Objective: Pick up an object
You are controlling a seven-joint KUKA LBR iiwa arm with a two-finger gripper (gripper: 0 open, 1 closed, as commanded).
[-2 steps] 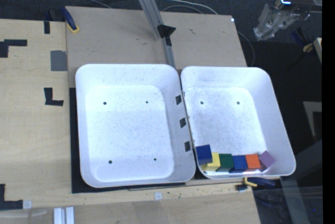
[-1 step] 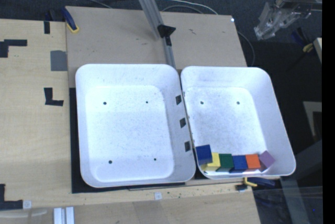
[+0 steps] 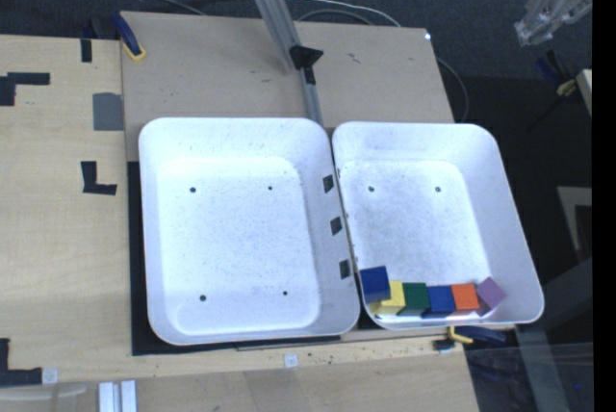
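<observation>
The robot's translucent grey two-finger gripper [image 3: 551, 11] hangs at the upper right of the camera view, outside both bins and well apart from anything it might lift; whether it is wide or narrow cannot be told, for it shows as a pale blur and the frame edge cuts the arm off above it.

Below and to its left sits the right-hand shallow white plastic bin [image 3: 481, 150], and the candidates for picking all crowd its near edge: a dark blue cube [image 3: 373, 282] standing slightly apart at the left, then a row of a yellow block [image 3: 393, 298], a green block [image 3: 415, 296], a second blue block [image 3: 441, 298], an orange block [image 3: 465, 296] and a purple block [image 3: 490, 292], packed side by side against the front wall.

The step in hand looks like the approach. It would go best aimed at the dark blue cube, the piece that seems to have the most open floor around it; the row beyond appears too tight for fingers to slip between, and the bin wall just beside it could block a descent.

The left-hand shallow white plastic bin [image 3: 159, 208] adjoins it. The blocks' lower faces are hidden by the bin's front rim, so their exact shapes and contacts stay uncertain.
</observation>
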